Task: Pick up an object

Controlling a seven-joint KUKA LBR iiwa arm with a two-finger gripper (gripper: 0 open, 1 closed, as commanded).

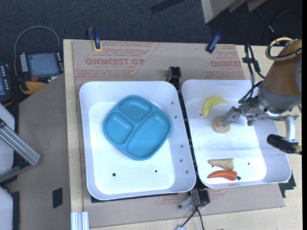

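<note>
Where gripper meets disc — contact unclear.

The arm has an orange-brown band above a grey wrist section. Thin black cables run along it, and a yellowish cable loop sits near its top. The pincer is grey metal.
</note>
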